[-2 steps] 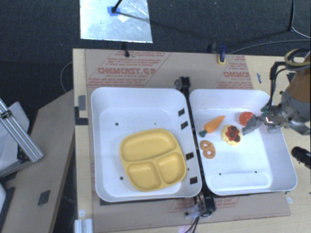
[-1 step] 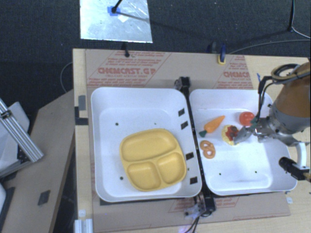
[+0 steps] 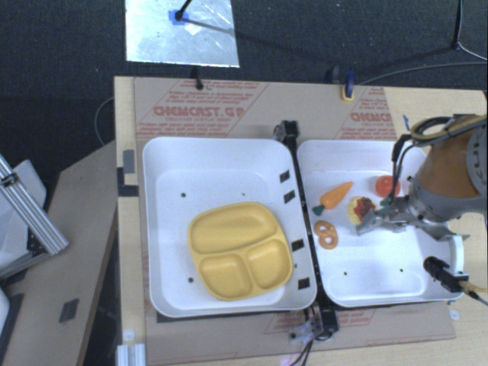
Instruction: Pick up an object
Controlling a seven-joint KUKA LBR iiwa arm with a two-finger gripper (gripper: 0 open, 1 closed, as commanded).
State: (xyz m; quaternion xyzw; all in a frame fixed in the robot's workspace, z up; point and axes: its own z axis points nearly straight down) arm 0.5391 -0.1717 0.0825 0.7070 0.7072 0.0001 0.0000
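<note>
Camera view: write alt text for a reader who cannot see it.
A grey arm's gripper reaches from the right into the right white bin, beside a small yellow-and-red toy, an orange plastic carrot, a pretzel-shaped piece and a red round piece. The left white bin holds a yellow three-compartment plastic tray.

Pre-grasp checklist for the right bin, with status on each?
1. Claw is over the right bin: ok.
2. A target lies under the claw: the yellow and red toy sits right at its tip: ok.
3. Whether the toy is between the claw's tips: cannot tell, the view is too coarse.
4. Neighbours stay out of the closing path: the carrot and pretzel lie apart to the left: ok; the red tomato sits close by the wrist: cannot tell.
5. Yellow tray is in the left bin, away from the arm: ok.
</note>
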